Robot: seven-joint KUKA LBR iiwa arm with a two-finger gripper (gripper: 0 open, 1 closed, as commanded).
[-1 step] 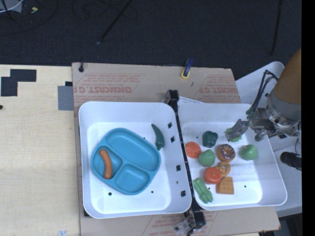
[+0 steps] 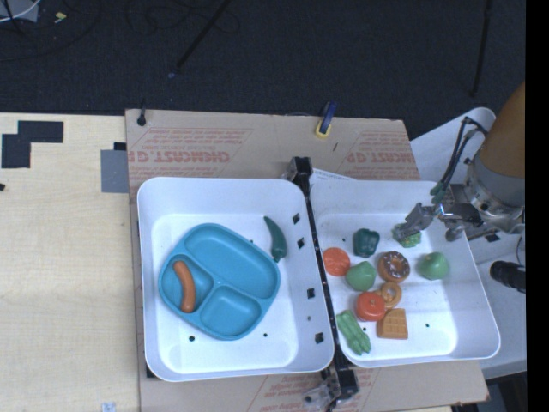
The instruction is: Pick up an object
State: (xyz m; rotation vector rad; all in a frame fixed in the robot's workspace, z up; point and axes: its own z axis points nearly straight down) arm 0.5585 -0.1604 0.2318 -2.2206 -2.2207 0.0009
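My gripper [image 2: 412,227] reaches in from the right and hangs over the upper part of the right bin [image 2: 480,316]. A small light green piece [image 2: 412,241] lies right under its tip; I cannot tell whether they touch. Toy foods lie close by in that bin: a dark green pepper [image 2: 366,242], a chocolate doughnut [image 2: 395,265], a green apple [image 2: 435,266], an orange tomato [image 2: 336,261] and a green fruit [image 2: 361,275]. Nearer the front are a red tomato [image 2: 371,305], an orange waffle [image 2: 393,324] and a green vegetable [image 2: 352,332].
The left bin [image 2: 163,204] holds a blue divided plate [image 2: 232,273] with a sausage [image 2: 184,285] in one compartment, and a dark green chili [image 2: 276,238] beside the plate. A black clamp [image 2: 301,168] sits where the bins meet. A yellow and blue clip [image 2: 325,120] lies on the cardboard behind.
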